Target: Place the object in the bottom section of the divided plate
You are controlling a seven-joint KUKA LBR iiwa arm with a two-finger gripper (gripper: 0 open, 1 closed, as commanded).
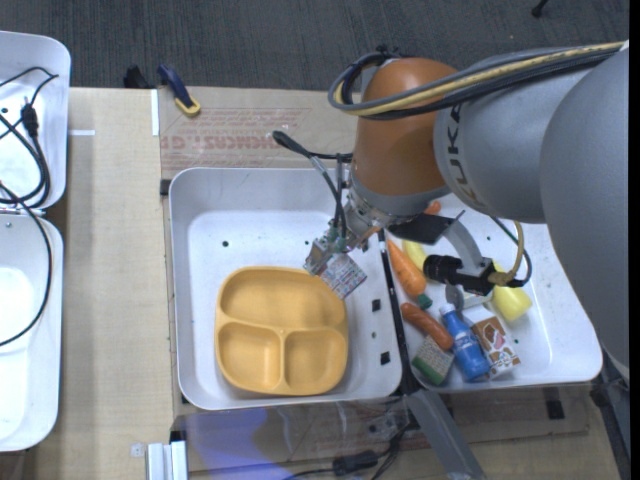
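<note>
Above divided plate (283,330) rim: my pincer (330,251) clamped on small packet (343,275), looks light, crinkly; pinching top edge.

Left of my gripper (333,251): one yellow plate (283,330), three sections, in one white bin (190,298). Right of it, second bin (560,358): two carrots (405,265), one blue bottle (466,346), one yellow block (513,301), one small carton (496,340).

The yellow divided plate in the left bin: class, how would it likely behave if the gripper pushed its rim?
The divided plate looks like moulded plastic, so probably stiff and light. Lying flat on the smooth white bin, it would likely slide rather than tip.
</note>
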